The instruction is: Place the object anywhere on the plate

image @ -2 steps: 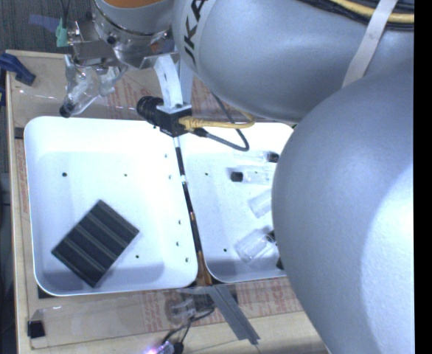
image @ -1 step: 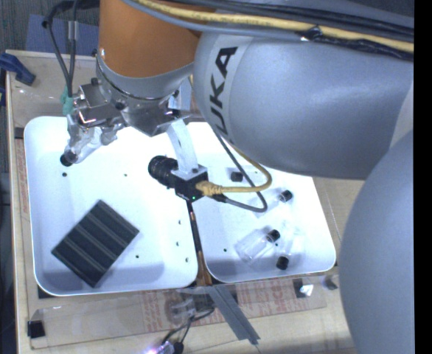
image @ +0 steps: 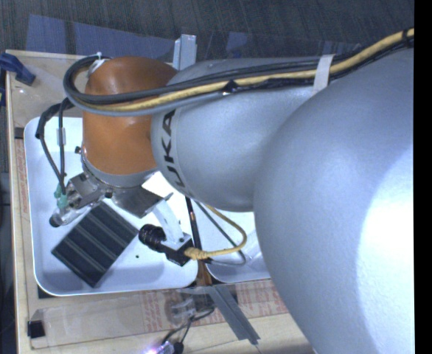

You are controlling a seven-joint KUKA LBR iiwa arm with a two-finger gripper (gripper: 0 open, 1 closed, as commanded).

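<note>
Overhead, slanted look at a wooden bench (image: 91,317) with a shallow white left bin (image: 32,220) at 9 o'clock. A big grey robot arm (image: 312,168) enters from 3 o'clock and covers most of the scene, its orange band (image: 120,124) sitting at 10 o'clock over the bin. Below the band, the gripper (image: 68,206) hangs low over the bin floor at 9 o'clock; whether the claw is released or clenched cannot be told, and nothing can be seen grasped. Just beside it, toward 8 o'clock, lies 1 dark ribbed slab (image: 94,247) on the bin floor. It may be the object to move or part of the tool; that cannot be settled here. Its long axis and its ribs run from 7 o'clock up toward 1 o'clock, with no distinct front end. A curved white rim (image: 231,275) peeks out at 6 o'clock, perhaps the plate, perhaps the second bin. Judged from this, nothing rests on a plate, so the placing seems not yet done.
</note>
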